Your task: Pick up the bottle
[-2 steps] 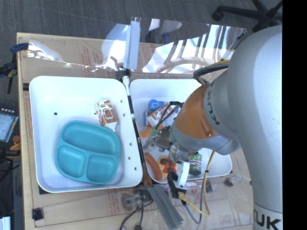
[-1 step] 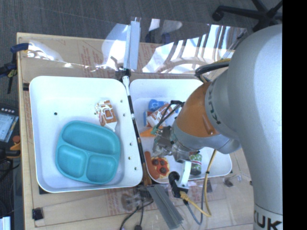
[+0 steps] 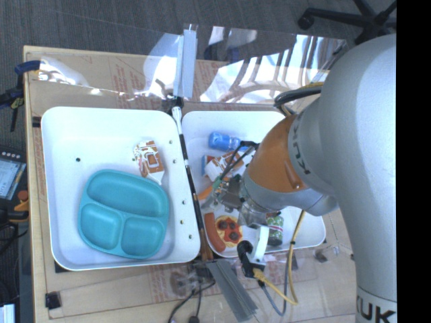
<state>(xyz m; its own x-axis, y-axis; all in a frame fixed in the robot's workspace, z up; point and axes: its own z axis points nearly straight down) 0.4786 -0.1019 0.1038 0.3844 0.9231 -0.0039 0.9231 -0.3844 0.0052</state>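
**A:** One view to go on, the camera above the bench. Where was the small blue plastic bottle (image 3: 222, 140)?

**B:** Lying on its side on the floor of the right shallow white bin (image 3: 196, 123), near that bin's far wall, with nothing touching it.

**A:** And the grey arm's gripper (image 3: 227, 192)?

**B:** On the near side of the bottle, apart from it and low over the same bin. The orange-banded wrist (image 3: 276, 163) covered most of it, so I could not tell whether it was open or closed. Nothing showed in its hold.

**A:** What else lay around the bottle?

**B:** A white-and-red packet (image 3: 215, 163) just on its near side. Further to that side lay a flat orange toy with red spots (image 3: 227, 230). Well to the bottle's left, in the other bin, sat a teal divided plastic tray (image 3: 124, 212).

**A:** So how far along was the job?

**B:** By my reading, barely begun: the bottle was neither grasped nor lifted. Reaching it, closing on it and raising it were all left.
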